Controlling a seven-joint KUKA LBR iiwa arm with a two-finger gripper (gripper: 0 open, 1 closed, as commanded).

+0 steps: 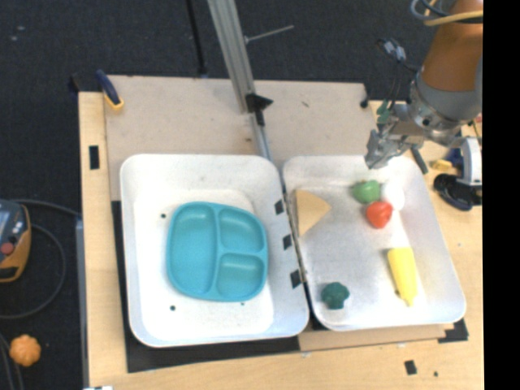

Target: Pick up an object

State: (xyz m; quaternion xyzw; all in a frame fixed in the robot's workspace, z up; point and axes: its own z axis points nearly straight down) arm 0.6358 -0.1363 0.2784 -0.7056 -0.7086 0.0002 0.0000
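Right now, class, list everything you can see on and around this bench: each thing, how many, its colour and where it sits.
white bins: 2, white, side by side on the bench
divided plate: 1, turquoise, left bin
wedge-shaped piece: 1, tan, right bin, left edge
green toy: 1, light green, right bin, far side
red toy: 1, red, touching the green toy
corn cob toy: 1, yellow, right bin, right side
broccoli toy: 1, dark green, right bin, near edge
orange ball: 1, orange, off the bench, lower left
metal post: 1, silver, behind the bins
gripper: 1, grey, above the right bin's far edge
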